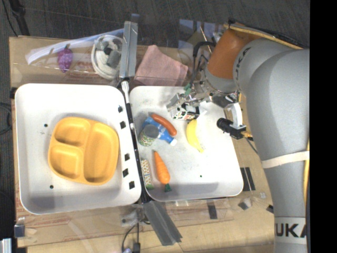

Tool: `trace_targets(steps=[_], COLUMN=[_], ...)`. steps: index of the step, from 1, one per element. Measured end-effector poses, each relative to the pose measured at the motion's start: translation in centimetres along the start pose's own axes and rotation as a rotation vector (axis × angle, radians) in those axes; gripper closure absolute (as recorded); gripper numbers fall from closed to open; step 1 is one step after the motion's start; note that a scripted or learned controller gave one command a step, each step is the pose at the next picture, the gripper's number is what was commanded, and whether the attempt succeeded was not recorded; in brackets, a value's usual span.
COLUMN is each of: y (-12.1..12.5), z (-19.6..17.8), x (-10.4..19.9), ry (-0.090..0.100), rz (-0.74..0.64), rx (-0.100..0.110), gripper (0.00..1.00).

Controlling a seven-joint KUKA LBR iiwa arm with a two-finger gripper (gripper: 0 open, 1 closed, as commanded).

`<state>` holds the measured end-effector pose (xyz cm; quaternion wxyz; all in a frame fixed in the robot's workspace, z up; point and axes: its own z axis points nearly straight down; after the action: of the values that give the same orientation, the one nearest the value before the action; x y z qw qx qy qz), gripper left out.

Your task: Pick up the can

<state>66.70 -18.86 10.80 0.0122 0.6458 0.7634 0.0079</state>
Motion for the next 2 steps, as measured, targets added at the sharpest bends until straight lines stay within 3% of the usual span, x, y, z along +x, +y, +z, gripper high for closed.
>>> trace_targets(steps=[1, 2], y=[-0.06, -0.22], z=[0.01, 0.03], x=[-0.77, -1.29], ry=[0.001, -0.001], rz=[-0.009, -0.116], rx=[-0.001, 0.001], gripper=[0.00, 0.00])
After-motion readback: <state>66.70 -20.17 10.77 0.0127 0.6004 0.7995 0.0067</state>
